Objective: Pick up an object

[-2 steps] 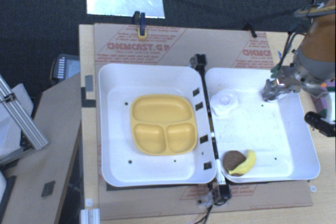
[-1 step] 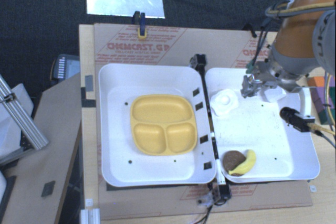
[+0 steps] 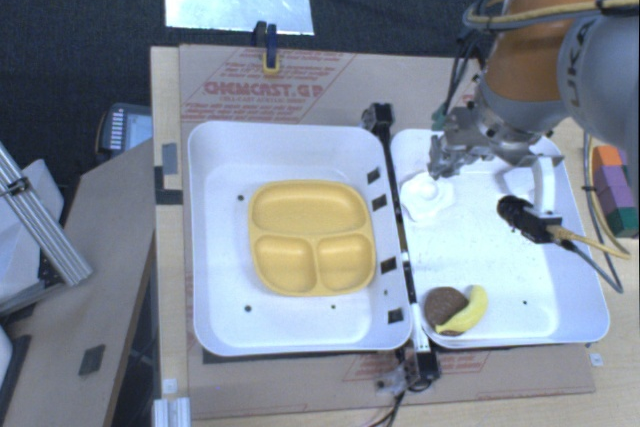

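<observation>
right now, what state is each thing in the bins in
plate: flat, right way up, in the left bin
white lump: lying in the right bin, by the gripper
brown lump: sitting in the right bin's near corner
banana: lying against the brown lump
gripper: low beside the white lump

Yellow plate [image 3: 310, 237] with 3 compartments, flat in the middle of the left bin [image 3: 220, 205]. White lumpy item [image 3: 424, 197] beside the right bin's [image 3: 520, 285] left wall. Small banana [image 3: 468, 312] touching a brown round lump [image 3: 444, 302] in its near-left corner.
</observation>
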`<state>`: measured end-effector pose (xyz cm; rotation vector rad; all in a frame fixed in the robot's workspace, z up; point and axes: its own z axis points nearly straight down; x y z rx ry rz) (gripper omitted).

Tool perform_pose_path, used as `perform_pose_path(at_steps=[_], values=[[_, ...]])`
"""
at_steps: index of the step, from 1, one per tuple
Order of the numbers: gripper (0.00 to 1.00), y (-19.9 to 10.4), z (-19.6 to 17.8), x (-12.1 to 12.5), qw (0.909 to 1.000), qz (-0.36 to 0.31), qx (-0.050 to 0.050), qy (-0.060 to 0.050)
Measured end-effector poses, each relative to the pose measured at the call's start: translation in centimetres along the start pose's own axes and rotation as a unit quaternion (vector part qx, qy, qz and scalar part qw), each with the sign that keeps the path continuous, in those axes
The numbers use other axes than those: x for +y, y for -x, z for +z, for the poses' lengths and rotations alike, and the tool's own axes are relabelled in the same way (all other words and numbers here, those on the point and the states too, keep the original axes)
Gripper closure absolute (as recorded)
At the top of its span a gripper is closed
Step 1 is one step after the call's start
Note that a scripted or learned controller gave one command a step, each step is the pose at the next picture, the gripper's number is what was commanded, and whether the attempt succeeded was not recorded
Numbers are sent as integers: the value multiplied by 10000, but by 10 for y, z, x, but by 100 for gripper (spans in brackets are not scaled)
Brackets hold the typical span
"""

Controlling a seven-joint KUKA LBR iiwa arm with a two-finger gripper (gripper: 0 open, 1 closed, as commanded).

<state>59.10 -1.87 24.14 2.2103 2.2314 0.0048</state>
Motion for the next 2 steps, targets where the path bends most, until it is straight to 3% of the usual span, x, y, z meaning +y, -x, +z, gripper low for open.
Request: perform_pose_path(at_steps=[2], values=[[100, -109, 20, 11, 10000, 1, 1, -7]])
